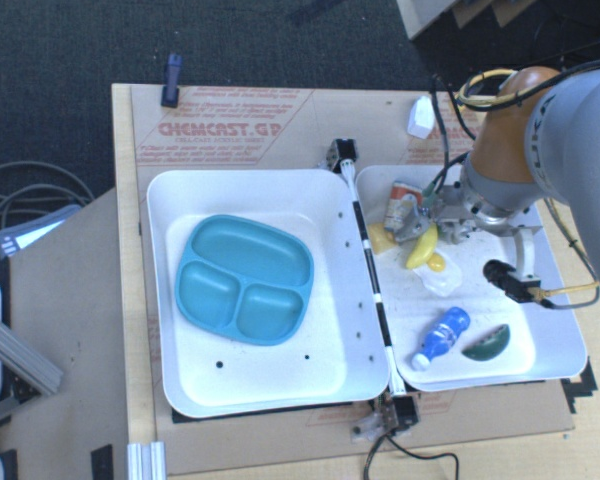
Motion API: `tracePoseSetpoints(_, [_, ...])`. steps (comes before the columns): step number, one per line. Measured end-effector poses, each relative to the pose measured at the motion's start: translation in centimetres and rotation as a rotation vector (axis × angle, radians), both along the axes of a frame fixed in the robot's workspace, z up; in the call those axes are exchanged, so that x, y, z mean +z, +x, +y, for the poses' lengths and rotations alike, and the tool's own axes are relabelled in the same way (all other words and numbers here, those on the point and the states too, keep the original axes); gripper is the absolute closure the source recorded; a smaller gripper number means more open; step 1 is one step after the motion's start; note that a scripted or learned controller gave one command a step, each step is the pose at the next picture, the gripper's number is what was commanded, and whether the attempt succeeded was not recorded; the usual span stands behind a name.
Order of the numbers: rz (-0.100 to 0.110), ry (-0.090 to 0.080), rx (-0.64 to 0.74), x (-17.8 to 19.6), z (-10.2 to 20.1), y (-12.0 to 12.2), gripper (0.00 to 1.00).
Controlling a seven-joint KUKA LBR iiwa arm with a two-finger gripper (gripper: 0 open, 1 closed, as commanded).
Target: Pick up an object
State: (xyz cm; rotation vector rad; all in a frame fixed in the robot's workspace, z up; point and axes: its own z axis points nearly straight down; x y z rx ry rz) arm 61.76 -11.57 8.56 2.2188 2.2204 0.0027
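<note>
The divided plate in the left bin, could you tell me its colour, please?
The plate is light blue, seen plainly in the camera view.

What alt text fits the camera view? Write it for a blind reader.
A grey robot arm reaches into the right bin, its gripper low beside a yellow banana and a small can. Nearer lie a blue bottle and green wedge. The left bin holds a blue divided plate.

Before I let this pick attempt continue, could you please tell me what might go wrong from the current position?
1. The gripper sits low over a tight cluster: the yellow banana-like toy, a can and a clear plastic piece lie close together, so it may shove or catch a neighbour rather than one object.
2. That cluster lies near the right bin's inner wall, which could crowd the approach.
</note>
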Motion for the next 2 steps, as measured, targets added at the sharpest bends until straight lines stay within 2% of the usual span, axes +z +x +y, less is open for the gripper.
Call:
tracePoseSetpoints(1, [0.0, -0.001, 0.001, 1.0, 0.0, 0.0, 1.0])
tracePoseSetpoints(2, [0.004, 0.002, 0.0, 9.9, 7.2, -6.3, 1.0])
